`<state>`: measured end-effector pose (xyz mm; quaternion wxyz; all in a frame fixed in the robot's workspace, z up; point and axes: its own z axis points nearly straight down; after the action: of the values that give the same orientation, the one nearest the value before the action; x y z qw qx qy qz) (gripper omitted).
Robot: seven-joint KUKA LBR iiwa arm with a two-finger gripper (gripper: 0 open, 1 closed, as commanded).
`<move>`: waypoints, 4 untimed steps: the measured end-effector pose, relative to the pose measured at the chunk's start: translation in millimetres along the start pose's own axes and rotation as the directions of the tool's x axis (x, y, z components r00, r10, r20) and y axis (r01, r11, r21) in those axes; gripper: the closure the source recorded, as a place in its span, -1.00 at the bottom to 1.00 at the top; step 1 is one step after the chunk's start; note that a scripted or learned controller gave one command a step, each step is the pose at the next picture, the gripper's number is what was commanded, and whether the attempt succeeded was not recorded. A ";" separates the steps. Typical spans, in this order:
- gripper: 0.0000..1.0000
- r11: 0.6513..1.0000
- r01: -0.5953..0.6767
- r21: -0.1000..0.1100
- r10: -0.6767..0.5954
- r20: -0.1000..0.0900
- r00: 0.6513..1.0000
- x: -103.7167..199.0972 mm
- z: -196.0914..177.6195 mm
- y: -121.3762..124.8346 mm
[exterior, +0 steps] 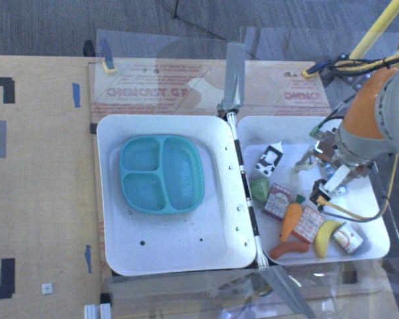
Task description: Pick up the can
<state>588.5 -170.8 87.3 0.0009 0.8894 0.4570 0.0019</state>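
1. Nearest, a red-orange sausage-shaped toy lies by the near edge of the right-hand bin, close to its near left corner.
2. The can, small and pale with a reddish end, lies on its side close to the bin's near right corner. It is just beside a yellow banana on the side toward the bin's middle.
3. Just past the banana sits an orange-and-white box. A carrot rests against the box's left side, its tip pointing toward the near edge.
4. Further back, a dark red packet lies near a green round thing, which sits against the bin's left wall.
5. Beyond those, a small black-and-white thing stands toward the far left corner.
6. The gripper hovers over the far right part of this bin, well apart from the can. I cannot tell whether it is wide or narrow.
7. The arm's orange band shows above the bin's far right corner.
8. A teal divided plate with three compartments lies in the left-hand bin, nearer that bin's far left corner than its near edge.
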 end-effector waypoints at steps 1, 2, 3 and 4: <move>-1.00 0.992 -0.128 0.002 0.128 -0.015 0.992 -40.2 -2.6 -42.3; -1.00 0.904 -0.428 -0.005 0.428 -0.004 0.904 -50.0 -1.1 -71.9; -1.00 0.878 -0.479 0.006 0.479 0.009 0.878 26.5 -35.3 -25.4; -1.00 0.835 -0.550 0.017 0.550 0.007 0.835 -21.0 -1.5 -25.7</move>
<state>555.4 -172.9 88.7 -0.0073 0.9832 0.1824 -0.0031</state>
